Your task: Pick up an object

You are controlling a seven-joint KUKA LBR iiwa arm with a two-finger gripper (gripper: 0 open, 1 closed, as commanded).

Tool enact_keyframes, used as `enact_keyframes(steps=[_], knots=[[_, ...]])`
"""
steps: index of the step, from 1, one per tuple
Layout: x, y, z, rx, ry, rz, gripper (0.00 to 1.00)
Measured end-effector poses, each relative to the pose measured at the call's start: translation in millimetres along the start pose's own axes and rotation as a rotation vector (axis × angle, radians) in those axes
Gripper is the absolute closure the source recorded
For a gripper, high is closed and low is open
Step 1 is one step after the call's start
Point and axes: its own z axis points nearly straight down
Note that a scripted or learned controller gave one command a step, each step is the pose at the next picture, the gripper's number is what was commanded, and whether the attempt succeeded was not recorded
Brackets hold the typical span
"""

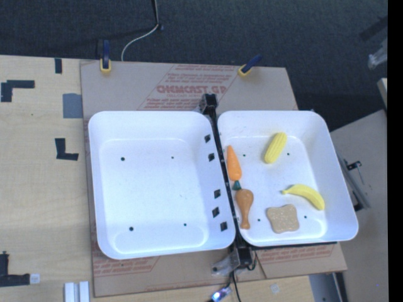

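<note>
The right bin (318, 131) holds several toy foods. A yellow corn cob (275, 147) lies near its back. An orange carrot (233, 163) rests along the bin's left wall, and a brown chicken drumstick (244, 206) lies just in front of it. A yellow banana (306, 195) sits toward the right, with a tan slice of bread (282, 219) near the front edge.
The left bin (151, 181) sits beside the right one on a cardboard sheet (182, 87) held by two clamps (104, 63). A divider with black clips (217, 168) runs between the bins. A white cable (141, 36) trails at the back.
</note>
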Motion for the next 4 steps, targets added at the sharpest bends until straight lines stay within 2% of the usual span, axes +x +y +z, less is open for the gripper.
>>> enact_keyframes(steps=[1, 2, 3, 4], knots=[[0, 1, -10, -0.001, -0.003, 0.0, 1.0], [1, 1, -10, 0.0, -0.002, -0.001, 0.0], [1, 1, -20, -0.001, -0.005, -0.001, 1.0], [2, 2, -30, -0.001, -0.007, -0.002, 1.0]])
